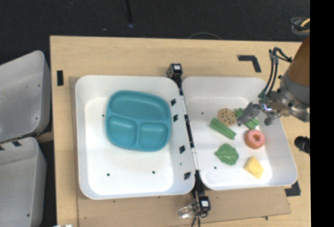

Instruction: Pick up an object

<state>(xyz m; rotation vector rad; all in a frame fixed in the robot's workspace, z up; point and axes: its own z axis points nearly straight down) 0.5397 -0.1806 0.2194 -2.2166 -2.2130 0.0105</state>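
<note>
My gripper (259, 116) hangs over the upper right part of the right bin (206, 90), open, with nothing visible between its fingers. Its left finger (249, 114) is over a small green piece (243, 115) that is partly hidden by it. A pink donut (255, 139) lies just below the gripper. To the left lie a round tan cookie (226, 115) and a green bean pod (223, 129). Further toward the front are a leafy green piece (227, 154) and a yellow wedge (254, 167).
The left bin (88, 168) holds a teal divided plate (139, 120). A black-clipped divider (187, 132) runs between the bins. The arm and its cables (292, 80) come in from the right above the right bin's far edge.
</note>
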